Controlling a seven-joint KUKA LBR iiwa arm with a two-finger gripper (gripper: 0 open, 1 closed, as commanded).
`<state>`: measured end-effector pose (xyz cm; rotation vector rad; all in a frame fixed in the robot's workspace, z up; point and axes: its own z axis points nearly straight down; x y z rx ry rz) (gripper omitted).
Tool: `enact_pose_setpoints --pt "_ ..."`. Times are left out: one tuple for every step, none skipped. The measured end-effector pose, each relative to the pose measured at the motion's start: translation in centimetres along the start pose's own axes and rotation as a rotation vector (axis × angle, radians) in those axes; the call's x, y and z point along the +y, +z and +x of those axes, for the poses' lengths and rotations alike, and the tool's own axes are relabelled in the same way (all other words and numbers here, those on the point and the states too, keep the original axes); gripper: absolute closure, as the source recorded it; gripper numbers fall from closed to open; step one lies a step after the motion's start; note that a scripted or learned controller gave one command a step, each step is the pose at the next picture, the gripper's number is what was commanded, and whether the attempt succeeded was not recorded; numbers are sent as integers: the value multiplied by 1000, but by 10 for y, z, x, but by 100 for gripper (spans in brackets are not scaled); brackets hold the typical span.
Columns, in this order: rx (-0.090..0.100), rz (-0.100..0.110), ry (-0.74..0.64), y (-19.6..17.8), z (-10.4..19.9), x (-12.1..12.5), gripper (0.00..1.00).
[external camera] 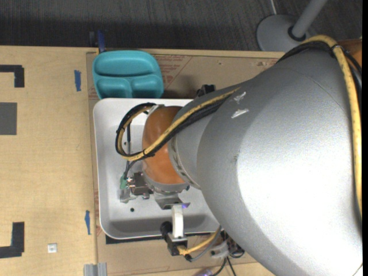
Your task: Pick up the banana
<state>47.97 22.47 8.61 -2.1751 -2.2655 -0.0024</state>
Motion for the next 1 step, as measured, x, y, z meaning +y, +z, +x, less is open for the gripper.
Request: enact_pose_setpoints --pt "4 -2 0 -10 2 1 100"
